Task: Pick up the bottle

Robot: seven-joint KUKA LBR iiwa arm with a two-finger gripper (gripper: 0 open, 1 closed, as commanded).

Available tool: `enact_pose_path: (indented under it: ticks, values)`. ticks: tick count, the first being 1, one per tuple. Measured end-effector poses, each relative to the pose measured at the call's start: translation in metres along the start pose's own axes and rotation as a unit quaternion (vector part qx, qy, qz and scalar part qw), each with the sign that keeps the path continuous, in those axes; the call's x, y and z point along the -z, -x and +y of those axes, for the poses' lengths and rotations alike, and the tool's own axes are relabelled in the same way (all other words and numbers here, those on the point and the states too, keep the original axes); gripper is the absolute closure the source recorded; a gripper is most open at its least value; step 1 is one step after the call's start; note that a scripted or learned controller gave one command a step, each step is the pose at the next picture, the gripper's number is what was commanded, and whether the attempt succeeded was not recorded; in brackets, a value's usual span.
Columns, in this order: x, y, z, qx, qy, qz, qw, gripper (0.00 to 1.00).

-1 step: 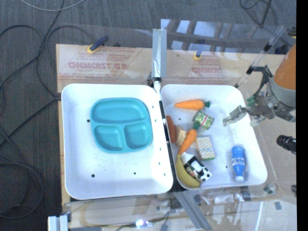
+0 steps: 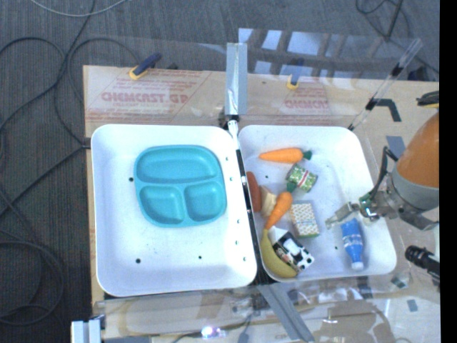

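A wooden bench (image 2: pixel 178 95) printed with faded red lettering carries two shallow white bins side by side, over dark grey carpet (image 2: pixel 86 20) strewn with thin cables; a yellow and blue clamp (image 2: pixel 145 65) sits at the bench's far left edge. The left bin (image 2: pixel 114 263) holds a turquoise divided tray (image 2: pixel 181 184). The right bin (image 2: pixel 357 148) holds two carrots, a green can (image 2: pixel 301 179), a patterned box (image 2: pixel 305 219) and a banana (image 2: pixel 275 257). The blue bottle (image 2: pixel 352 243) lies near the bin's near right corner. The gripper (image 2: pixel 350 211) hangs just beyond the bottle's far end; I cannot tell how far apart its jaws stand, and nothing shows between them.
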State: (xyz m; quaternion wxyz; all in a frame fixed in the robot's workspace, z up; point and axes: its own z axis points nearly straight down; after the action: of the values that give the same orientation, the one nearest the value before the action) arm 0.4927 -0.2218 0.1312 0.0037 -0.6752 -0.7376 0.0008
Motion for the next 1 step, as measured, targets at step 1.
enact_pose_path:
  ticks: [1]
  values:
    - [-0.043, -0.0106, -0.0015, 0.004, 0.005, 0.007, 1.0, 0.0]
